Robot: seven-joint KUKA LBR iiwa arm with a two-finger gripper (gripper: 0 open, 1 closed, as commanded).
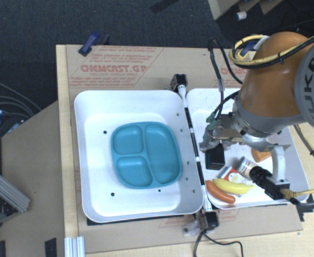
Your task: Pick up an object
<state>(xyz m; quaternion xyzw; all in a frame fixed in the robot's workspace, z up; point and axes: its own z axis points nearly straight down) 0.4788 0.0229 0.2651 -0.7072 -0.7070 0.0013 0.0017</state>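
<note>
My gripper (213,146) hangs low over the left side of the right bin (200,104), close to the wall between the two bins. Just in front of it, in the bin's near corner, lie a yellow banana (234,187), a red-orange sausage (221,196) and a small white and red can (242,168) with a dark cap. A brown piece (261,155) shows under the arm's wrist. The bulky orange and grey arm hides most of the right bin. A blue divided plate (146,154) lies flat in the middle of the left bin (87,143).
The bins stand on a cardboard sheet (114,63) printed with red letters. A black clip (178,81) sits at the far end of the dividing wall, another (210,219) at the near end. Cables (221,74) loop beside the arm.
</note>
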